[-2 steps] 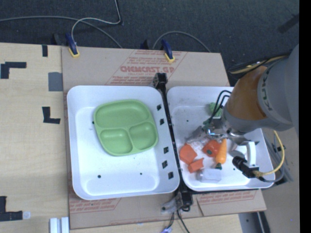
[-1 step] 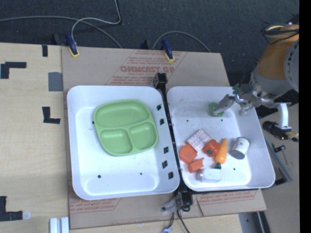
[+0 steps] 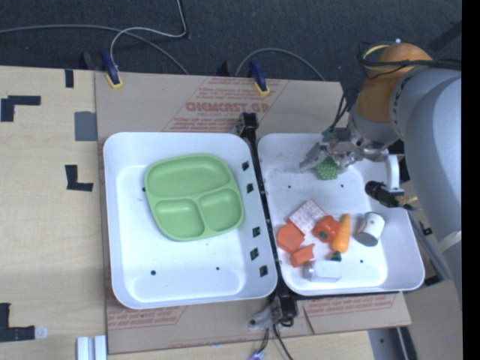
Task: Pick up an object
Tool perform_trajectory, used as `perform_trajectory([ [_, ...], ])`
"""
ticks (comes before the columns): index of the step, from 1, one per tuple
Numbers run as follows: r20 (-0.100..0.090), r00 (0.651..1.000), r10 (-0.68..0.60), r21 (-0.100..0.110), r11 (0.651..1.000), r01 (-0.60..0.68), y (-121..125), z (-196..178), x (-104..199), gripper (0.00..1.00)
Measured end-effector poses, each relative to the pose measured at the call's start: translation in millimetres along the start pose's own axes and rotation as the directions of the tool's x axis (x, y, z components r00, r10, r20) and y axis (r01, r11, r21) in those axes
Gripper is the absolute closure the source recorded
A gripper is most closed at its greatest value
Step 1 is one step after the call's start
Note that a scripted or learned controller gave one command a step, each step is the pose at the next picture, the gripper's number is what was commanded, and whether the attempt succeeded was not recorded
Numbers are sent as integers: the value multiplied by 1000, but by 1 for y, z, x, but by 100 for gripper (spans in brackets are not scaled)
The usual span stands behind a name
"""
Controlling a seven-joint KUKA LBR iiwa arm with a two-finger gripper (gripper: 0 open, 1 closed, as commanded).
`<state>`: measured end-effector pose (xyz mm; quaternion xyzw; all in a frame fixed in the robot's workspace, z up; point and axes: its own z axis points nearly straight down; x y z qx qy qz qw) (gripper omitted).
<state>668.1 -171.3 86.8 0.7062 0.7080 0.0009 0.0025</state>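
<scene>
Metal gripper (image 3: pixel 328 158) with fingers spread, poised over a knobbly green ball (image 3: pixel 327 171). Smooth white bin (image 3: pixel 289 156) floor bare at nine o'clock; toys clustered at six.

The arm (image 3: pixel 439 152) is a thick, smooth body of pale grey, rounded like a tube and without visible seams or screws. Above the wrist sits a glossy orange band (image 3: pixel 386 81), dome-shaped, catching a bright highlight on its top. Thin dark cables (image 3: pixel 346 107) loop over and beside this band and run down toward the wrist. Below it the wrist narrows into a block of bare grey metal, angular and cluttered with small parts. A white cylindrical piece with a black fitting (image 3: pixel 391 182) sticks out on the arm's side.
</scene>
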Motion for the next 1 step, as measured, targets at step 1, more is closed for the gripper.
perform_trajectory([
  [1, 3, 1000, -1, 1, 1000, 1, 0, -10, -1, 100],
])
